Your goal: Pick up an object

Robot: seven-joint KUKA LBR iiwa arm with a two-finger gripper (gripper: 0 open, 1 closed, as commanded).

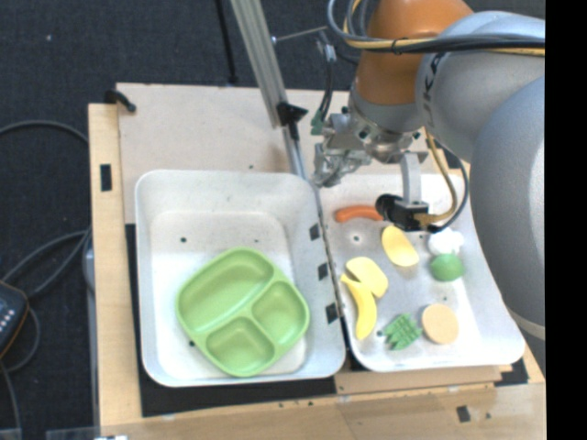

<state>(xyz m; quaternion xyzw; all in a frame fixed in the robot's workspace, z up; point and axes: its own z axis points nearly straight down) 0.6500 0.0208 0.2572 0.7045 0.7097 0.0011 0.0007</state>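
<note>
Leftmost, the left bin [158, 209] holds a green tray [242, 312] with three compartments, lying flat near the bin's front. Next, the right bin [500, 324] carries the small things worth trying for: an orange carrot [357, 214] near the back, a yellow banana [363, 312] by the dividing wall, two pale yellow pieces [368, 274] [400, 246] just beside it, a green leafy bit [401, 331], a tan disc [439, 324], a green ball [447, 267] and a white lump [446, 242] touching it.

Above the back of the right bin, near the wall between bins, hangs the gripper [332, 166]. Whether the fingers are wide or narrow I cannot tell; they blur into the metal around them, and nothing shows between them.

To do this step well, I judge the carrot the nearest target: come down over its middle with the fingers set across its short width, clear of the bin wall and of the black part [402, 211] at its right end. The banana sits close against the wall, so a grasp there risks striking it.

The arm [486, 108] covers the bin's back right corner, so anything lying there is hidden.
</note>
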